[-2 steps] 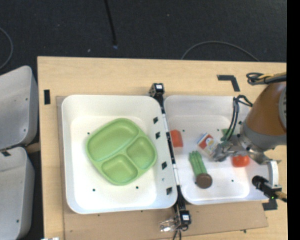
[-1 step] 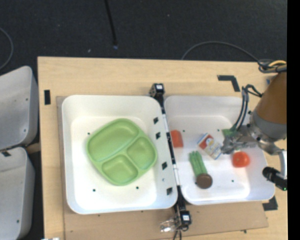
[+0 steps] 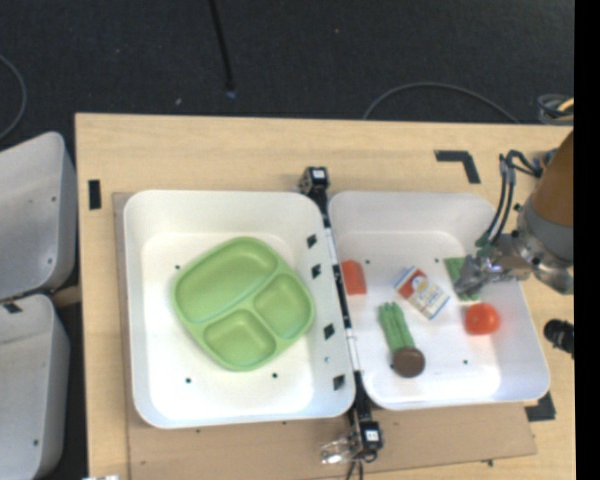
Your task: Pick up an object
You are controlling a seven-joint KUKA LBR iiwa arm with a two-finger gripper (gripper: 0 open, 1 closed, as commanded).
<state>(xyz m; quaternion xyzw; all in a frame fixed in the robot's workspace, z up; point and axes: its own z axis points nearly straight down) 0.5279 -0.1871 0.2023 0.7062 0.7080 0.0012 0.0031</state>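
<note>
In the left bin (image 3: 160, 388), a green divided plate (image 3: 242, 303), well apart from the work. In the right bin (image 3: 400, 208), seemingly the approach step: gripper (image 3: 477, 273) low by the right wall, open or closed impossible to tell. Next, probably: centring on the small green piece (image 3: 454, 267) at its tip, flat-looking and partly hidden, with a red ball (image 3: 482, 318) just beside.

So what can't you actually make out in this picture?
All in the camera view:
- Green thing: partly covered by the hand, so its shape is hidden.
- Small carton: its print is too small and blurred to read.
- Green stick: its dark end is too blurred to identify.
</note>
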